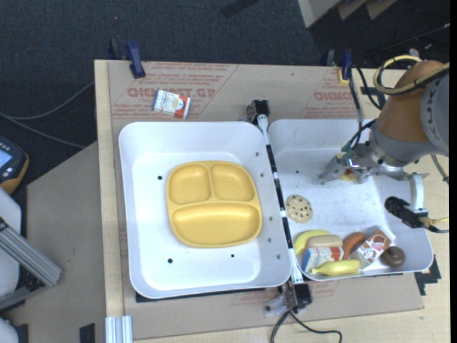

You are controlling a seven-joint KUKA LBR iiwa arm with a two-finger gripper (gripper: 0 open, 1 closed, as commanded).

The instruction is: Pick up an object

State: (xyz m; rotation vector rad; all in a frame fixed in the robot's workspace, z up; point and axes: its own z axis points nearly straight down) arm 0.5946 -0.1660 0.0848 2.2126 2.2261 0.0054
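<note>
1. Camera view shows us two white bins: the left bin [143,213] holds a yellow divided plate [213,203], and the right bin [314,138] holds the small things we could pick.
2. Our gripper [341,171] hangs over the upper part of the right bin with nothing between its fingers; they look slightly spread, released.
3. A chocolate-chip cookie [298,207] lies alone near the bin's left wall, apart from the rest.
4. Along the bottom edge sits a cluster: a banana [330,266], a sausage-like piece [353,241], a small red-and-white carton [372,249] and a brown ball [393,256], touching or just beside one another.
5. We judge the cookie the easiest target: probably light, stiff and flat, so we should pinch it across its rim, though it may slide on the smooth floor.
</note>
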